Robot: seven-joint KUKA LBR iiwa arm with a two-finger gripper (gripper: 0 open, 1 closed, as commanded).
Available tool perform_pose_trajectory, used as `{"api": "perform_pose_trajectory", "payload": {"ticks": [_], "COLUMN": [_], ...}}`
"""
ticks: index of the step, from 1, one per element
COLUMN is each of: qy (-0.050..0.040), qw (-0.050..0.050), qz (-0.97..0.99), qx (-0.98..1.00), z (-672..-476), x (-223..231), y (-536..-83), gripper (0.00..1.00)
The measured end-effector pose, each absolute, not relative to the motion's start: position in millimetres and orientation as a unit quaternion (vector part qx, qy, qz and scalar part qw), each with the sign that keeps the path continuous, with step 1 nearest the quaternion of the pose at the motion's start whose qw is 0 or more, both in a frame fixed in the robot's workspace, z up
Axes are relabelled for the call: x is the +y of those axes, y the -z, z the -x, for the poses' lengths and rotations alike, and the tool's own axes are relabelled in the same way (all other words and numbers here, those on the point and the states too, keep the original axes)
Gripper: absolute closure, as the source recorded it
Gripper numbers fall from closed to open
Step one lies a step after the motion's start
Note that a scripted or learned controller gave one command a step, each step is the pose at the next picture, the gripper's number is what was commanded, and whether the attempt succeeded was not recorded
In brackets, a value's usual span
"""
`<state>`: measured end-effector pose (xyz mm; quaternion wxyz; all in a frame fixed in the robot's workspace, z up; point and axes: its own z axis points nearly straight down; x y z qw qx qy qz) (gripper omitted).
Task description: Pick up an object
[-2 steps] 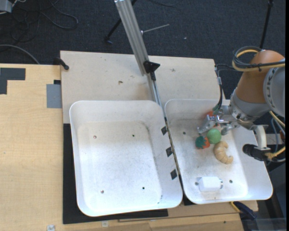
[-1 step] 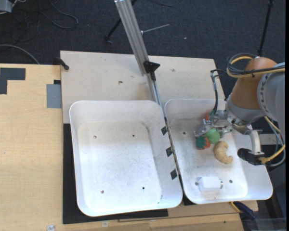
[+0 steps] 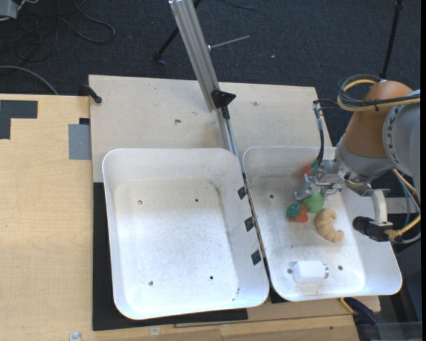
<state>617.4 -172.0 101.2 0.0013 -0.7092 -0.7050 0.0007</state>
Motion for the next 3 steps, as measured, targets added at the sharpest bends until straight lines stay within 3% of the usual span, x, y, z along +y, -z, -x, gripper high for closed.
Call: {"api": "perform_pose_trajectory", "payload": {"ticks": [1,3], "qy": [0.0009,0.0003], "qw": [-0.002,-0.001], "qz": [0.709,0.707], "qx": [-0.705,-0.707], "z": [-616.2,-614.5], "x": [-179,-184], "y": [-163,-239], "gripper": [1.00,1.00]}}
